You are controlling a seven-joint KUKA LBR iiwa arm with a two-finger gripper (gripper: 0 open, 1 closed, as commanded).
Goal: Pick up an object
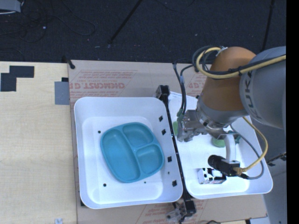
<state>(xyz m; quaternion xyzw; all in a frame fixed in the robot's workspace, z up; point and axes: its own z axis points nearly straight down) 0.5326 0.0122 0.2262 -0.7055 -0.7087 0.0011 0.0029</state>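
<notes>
A blue divided plate [131, 151] lies flat in the left bin [88, 125]. My gripper [185, 132] hangs low over the left side of the right bin [261, 183], close to the wall between the two bins. A small green thing [175, 125] peeks out just left of the gripper; whether it is touched cannot be told. Another green object [218, 141] lies partly hidden under the wrist. A black-and-white patterned object [208, 176] rests near the front of the right bin.
The arm's orange band [226, 85] and grey body cover much of the right bin's back half. Brown cardboard [107, 80] lies under both bins, with the pale bench [32, 153] to the left.
</notes>
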